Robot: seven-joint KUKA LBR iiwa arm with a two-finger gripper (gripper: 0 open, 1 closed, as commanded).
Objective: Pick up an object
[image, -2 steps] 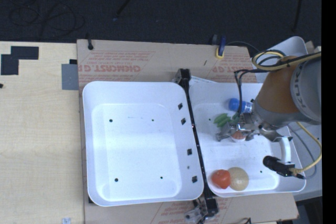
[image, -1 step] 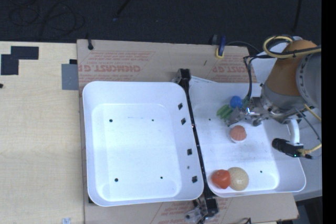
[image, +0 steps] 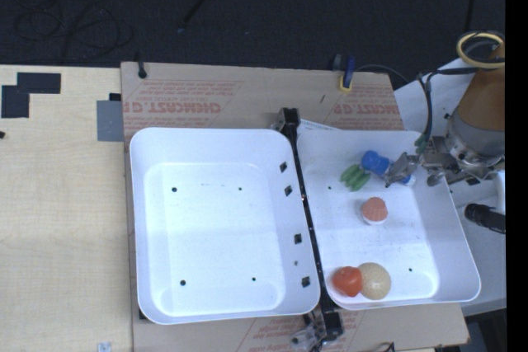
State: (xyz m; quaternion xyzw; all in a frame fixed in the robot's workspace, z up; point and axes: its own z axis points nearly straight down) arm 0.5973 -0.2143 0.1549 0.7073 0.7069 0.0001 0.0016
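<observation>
camera view, fixed overhead, slanted. two shallow white bins side by side on cardboard: left bin, right bin. a black clip strip runs along the seam between them.

object count, right bin: five. one blue block, one green piece just beside it on its lower left, touching or nearly so. one pink-and-white round item near the bin's middle, apart from the others. one red ball and one pale yellow ball in the near corner, touching each other.

arm count: one. grey with an orange band, reaching in from the right. gripper sits low at the far right part of the right bin, just right of the blue block. nothing visible between its fingers; whether they are parted or closed, cannot tell at this size.

one yellow clamp at the cardboard's far edge.
</observation>
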